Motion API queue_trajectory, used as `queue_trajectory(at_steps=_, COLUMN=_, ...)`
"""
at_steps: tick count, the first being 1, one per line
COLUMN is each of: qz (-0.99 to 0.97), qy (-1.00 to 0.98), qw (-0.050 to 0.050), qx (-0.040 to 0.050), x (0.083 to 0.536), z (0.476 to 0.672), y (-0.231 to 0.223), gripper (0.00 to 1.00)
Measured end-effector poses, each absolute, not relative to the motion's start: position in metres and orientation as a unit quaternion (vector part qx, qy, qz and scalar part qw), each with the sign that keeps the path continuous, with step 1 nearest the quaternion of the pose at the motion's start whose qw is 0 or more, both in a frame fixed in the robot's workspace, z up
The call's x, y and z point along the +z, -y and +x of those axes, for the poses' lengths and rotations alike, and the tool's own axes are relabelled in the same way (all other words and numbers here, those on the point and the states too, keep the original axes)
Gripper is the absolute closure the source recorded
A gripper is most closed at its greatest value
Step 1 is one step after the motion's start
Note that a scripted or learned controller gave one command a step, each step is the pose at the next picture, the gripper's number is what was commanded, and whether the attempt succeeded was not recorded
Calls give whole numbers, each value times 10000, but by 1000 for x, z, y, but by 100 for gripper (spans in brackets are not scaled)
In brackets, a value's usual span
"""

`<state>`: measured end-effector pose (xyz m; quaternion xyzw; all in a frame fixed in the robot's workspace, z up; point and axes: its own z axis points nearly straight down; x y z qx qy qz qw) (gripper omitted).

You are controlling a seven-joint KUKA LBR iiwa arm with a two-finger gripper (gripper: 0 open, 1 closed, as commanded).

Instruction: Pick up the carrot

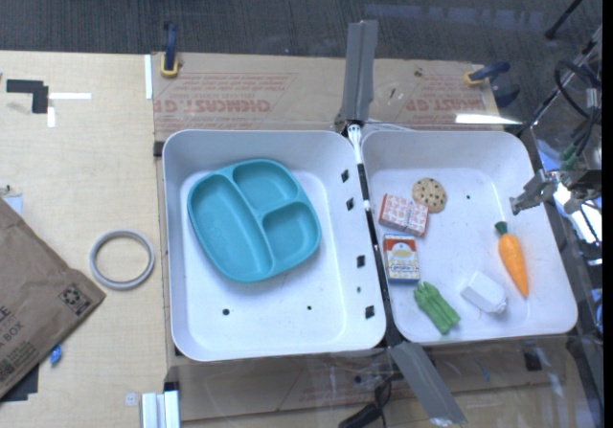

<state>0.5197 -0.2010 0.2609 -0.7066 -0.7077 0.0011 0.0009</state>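
While the carrot (513,261) lies in the right bin (551,321) beside a white block (484,293), the tool's (536,192) state cannot be told.

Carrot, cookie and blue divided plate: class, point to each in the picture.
carrot (514,263), camera view, middle of its orange body.
cookie (430,193), camera view, its centre.
blue divided plate (203,225), camera view, its left rim.

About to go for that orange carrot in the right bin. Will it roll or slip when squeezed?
The orange tapered toy carrot with a green top looks rounded and smooth, so it may well roll sideways if nudged. Its taper could let it squirt toward the narrow tip. It looks like stiff plastic, probably light. It lies near the right white bin's wall, limiting approach.
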Motion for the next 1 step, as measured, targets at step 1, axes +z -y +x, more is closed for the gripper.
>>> queue_trajectory(at_steps=1, qz=-6412, qy=7674, qw=3, qx=5, x=264, z=493, y=222, gripper=0)
